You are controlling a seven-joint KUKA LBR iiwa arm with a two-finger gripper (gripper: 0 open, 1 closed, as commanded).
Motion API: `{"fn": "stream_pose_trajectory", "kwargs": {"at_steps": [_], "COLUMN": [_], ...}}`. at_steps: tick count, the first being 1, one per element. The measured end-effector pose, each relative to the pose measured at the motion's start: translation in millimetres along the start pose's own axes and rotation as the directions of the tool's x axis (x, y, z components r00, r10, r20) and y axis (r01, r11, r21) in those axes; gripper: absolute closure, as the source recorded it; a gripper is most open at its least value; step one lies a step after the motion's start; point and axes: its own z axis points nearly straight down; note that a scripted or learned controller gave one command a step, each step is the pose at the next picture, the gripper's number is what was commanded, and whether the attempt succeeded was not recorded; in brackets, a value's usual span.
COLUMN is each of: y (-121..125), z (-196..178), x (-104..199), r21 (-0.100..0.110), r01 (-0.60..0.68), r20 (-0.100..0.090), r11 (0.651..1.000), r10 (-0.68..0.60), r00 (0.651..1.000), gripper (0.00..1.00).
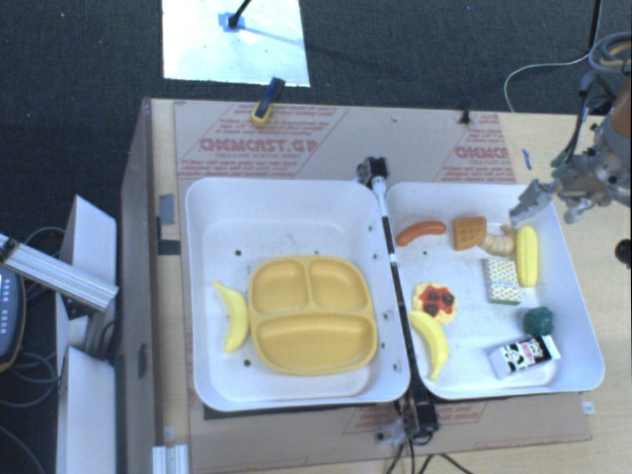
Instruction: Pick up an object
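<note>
The right bin (583, 339) holds several toy foods: a red sausage (422, 232), a brown bread piece (469, 232), a yellow corn cob (527, 255), a pale checked block (502, 280), a small pizza (434, 300), a banana (431, 342), a dark green lump (538, 319) and a black-and-white carton (523, 355). My gripper (530, 203) hangs over the bin's far right corner, just above the corn cob and a cream piece (499, 244). I see nothing held in it.
The left bin (207, 265) carries a yellow divided plate (312, 314) and a second banana (233, 316). A black ridge (390, 255) separates the bins. The arm (602, 156) enters from the right, with a cable looping above it.
</note>
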Motion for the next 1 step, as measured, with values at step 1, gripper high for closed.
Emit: {"fn": "stream_pose_trajectory", "kwargs": {"at_steps": [1], "y": [46.9], "z": [124.3], "x": [50.4], "r21": [0.004], "r01": [0.002], "r20": [-0.002], "r11": [1.000], "r10": [-0.002], "r00": [1.000], "gripper": [0.00]}}
